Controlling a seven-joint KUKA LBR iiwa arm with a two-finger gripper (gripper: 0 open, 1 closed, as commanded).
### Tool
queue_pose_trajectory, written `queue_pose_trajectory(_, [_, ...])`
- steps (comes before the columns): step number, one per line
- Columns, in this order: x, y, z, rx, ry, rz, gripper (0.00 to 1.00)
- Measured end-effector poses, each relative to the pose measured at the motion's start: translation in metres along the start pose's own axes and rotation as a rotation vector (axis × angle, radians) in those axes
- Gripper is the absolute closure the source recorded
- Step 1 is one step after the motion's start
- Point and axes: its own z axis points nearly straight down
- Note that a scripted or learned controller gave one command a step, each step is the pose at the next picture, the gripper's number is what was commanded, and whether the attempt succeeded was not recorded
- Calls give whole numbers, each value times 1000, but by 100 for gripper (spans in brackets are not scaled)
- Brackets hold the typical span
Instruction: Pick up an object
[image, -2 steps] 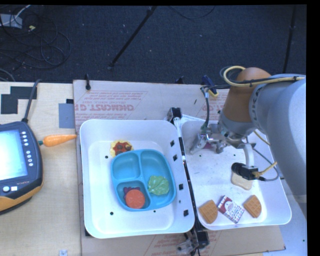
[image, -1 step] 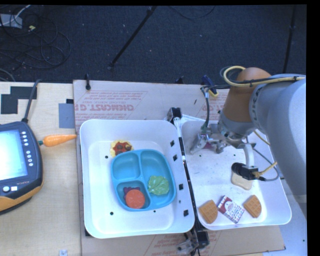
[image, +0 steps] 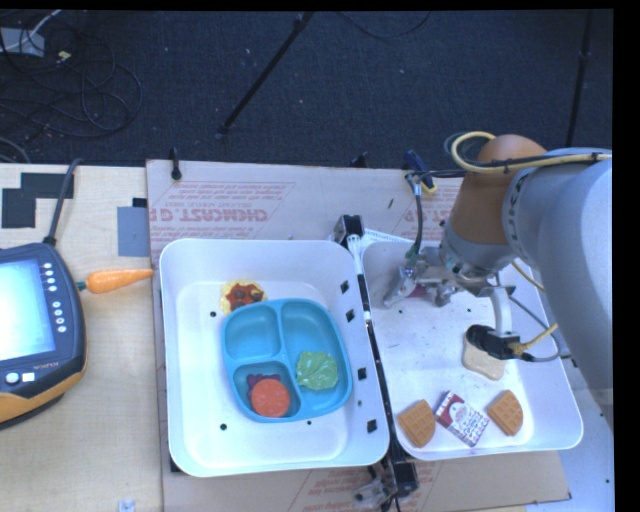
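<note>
Dark carpet floor (image: 300, 90), cables (image: 70, 70); cardboard-covered bench (image: 250, 200), pendant (image: 30, 330) left.

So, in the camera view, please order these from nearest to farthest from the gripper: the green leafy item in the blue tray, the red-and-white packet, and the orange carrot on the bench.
From the gripper:
1. Red-and-white packet, front of the right bin.
2. Green leafy item, right compartment of the blue tray, left bin.
3. Orange carrot, on the bench left of both bins.

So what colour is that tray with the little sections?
Light blue, seen in the camera view: the divided tray.
</note>
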Motion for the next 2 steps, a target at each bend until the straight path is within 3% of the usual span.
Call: queue_pose_trajectory(2, [7, 0, 0, 1, 1, -2, 0])
